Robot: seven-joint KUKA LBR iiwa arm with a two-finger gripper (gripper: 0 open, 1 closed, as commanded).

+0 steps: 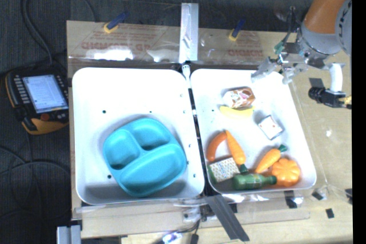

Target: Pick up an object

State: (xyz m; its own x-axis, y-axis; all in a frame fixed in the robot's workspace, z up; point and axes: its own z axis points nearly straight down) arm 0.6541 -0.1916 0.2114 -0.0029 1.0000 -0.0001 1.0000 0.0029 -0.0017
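The right bin (pixel 297 123) holds several toy foods: a brown-and-white pastry (pixel 238 98) with a yellow slice (pixel 236 112) just in front of it, and a small white box (pixel 270 127). Nearer the front lie an orange sausage (pixel 214 146), a carrot (pixel 234 148), a second carrot (pixel 267 160), an orange pumpkin (pixel 286 171), a green vegetable (pixel 253 181) and a checkered cracker (pixel 223 169). My gripper (pixel 275 70) hangs over the bin's far right corner, above and to the right of the pastry, with nothing visibly in it.
A blue divided plate (pixel 144 155) lies in the left bin (pixel 91 100). A divider strip (pixel 189 37) stands upright between the bins at the back. A teach pendant (pixel 37 97) sits on the floor to the left.
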